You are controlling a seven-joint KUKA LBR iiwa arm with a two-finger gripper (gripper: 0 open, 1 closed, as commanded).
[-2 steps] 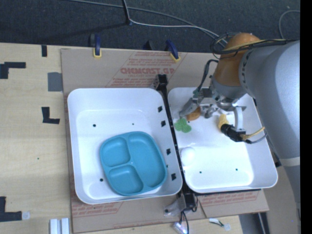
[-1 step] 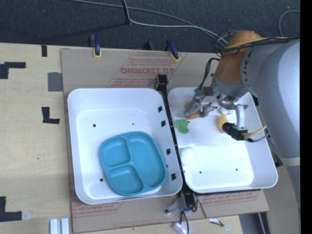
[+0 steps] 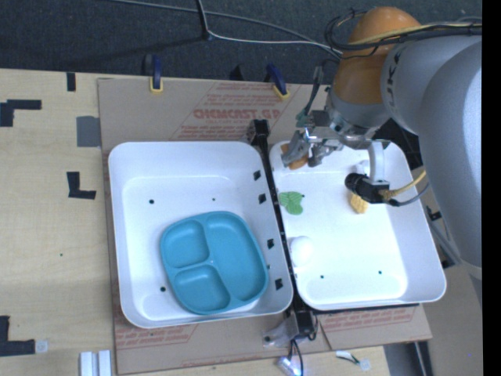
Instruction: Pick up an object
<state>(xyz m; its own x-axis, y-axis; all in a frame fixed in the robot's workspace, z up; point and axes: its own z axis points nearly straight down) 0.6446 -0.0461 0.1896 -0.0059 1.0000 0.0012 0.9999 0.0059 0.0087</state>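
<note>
My gripper (image 3: 304, 153) hangs over the back left corner of the right bin (image 3: 391, 288). It is shut on a small orange-brown object (image 3: 295, 163) that shows between the fingertips. On the right bin's floor a green object (image 3: 293, 203) lies near the left wall. A white rounded object (image 3: 300, 247) rests further forward. A small yellow object (image 3: 358, 204) sits by the black cable fitting (image 3: 366, 186) right of centre.
The left bin (image 3: 137, 186) holds a blue divided plate (image 3: 212, 262) in its front half. A black divider (image 3: 270, 202) runs between the two bins. The grey arm with its orange band (image 3: 376, 53) fills the upper right.
</note>
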